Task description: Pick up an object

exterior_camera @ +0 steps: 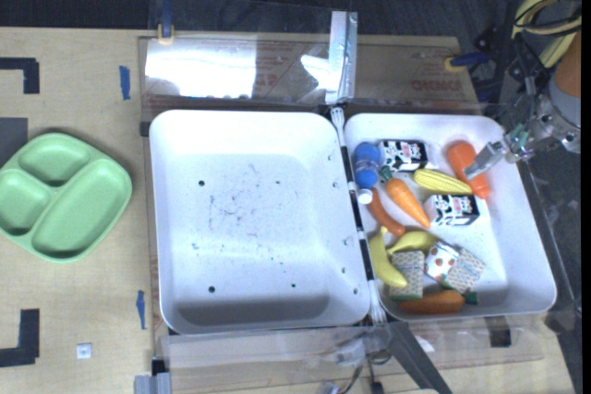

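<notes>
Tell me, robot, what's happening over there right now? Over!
Gripper low over right bin, near orange toy. Nothing held. Toys crowded: carrot, banana, blue bottle. Left bin beside. Over.

Green divided tray (63,196) — left of the bins (175,143) — on the wooden bench (74,51).

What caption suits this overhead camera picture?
Robot gripper hovers over right bin of toy food; left bin beside it.

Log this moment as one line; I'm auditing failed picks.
phase: approach | gripper: over right bin, beside orange toy | held: nothing seen | left bin: no toys
</notes>
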